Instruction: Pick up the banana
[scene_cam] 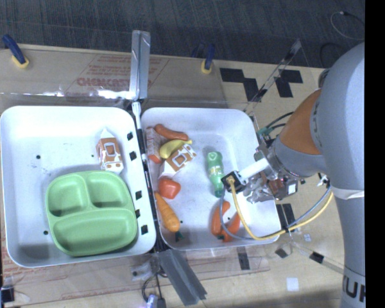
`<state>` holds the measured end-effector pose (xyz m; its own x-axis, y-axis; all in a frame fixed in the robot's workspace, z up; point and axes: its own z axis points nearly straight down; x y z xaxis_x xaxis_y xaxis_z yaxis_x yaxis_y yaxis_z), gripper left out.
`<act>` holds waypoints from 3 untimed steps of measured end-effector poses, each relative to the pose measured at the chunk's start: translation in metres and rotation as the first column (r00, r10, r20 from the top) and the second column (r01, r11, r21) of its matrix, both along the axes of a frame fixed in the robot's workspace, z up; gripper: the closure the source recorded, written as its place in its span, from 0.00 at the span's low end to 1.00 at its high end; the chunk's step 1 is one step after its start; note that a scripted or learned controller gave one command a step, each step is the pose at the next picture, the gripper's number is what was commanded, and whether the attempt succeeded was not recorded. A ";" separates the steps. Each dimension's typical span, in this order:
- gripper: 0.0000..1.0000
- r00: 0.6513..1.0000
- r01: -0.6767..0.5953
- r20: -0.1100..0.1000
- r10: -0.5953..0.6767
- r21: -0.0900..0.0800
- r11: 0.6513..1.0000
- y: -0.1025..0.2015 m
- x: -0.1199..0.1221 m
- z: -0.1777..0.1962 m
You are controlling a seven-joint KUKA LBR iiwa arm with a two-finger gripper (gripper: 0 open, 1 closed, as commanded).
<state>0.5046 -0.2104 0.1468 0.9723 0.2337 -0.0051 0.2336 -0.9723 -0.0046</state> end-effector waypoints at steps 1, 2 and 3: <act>1.00 1.000 0.005 0.004 -0.005 -0.002 1.000 0.108 0.001 0.051; 1.00 0.992 -0.126 -0.001 0.126 0.001 0.992 0.064 0.003 -0.041; 0.00 0.992 -0.126 0.000 0.126 0.000 0.992 0.064 0.003 -0.040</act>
